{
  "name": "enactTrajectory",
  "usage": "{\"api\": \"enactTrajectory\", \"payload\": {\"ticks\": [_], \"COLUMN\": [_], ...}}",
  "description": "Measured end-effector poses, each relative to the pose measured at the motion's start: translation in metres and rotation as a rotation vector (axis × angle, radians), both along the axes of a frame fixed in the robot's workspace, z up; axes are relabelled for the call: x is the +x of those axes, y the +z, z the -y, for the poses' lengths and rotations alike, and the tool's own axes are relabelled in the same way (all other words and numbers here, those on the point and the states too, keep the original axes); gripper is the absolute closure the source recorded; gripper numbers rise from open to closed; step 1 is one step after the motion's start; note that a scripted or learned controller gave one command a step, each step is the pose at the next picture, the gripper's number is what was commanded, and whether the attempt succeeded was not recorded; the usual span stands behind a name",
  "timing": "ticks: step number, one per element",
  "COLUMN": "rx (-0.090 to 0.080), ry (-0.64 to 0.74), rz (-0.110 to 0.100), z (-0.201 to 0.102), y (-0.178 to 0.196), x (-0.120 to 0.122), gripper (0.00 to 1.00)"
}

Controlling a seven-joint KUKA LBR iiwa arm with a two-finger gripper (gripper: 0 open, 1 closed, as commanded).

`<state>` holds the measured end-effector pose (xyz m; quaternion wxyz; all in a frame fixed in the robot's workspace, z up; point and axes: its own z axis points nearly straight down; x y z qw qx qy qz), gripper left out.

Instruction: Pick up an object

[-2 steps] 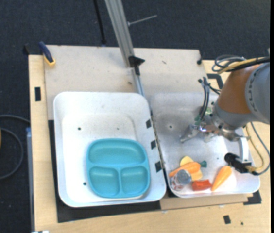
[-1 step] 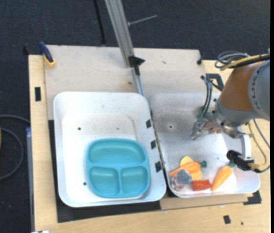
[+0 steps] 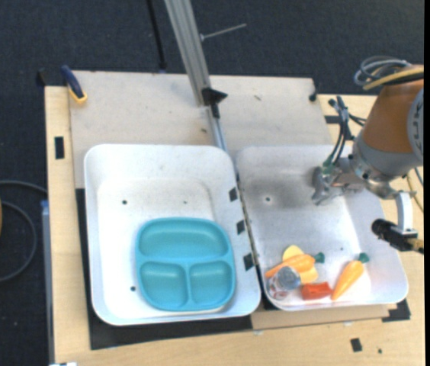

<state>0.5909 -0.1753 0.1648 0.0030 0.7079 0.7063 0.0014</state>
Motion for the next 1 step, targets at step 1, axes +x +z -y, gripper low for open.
{"api": "enactTrajectory", "payload": {"ticks": [1], "rx": [-0.001], "ry": [-0.003], "rz": [0.002], "z": [0.0091], "y": [0.0593], "x": [-0.0042], "gripper": [1.00]}}
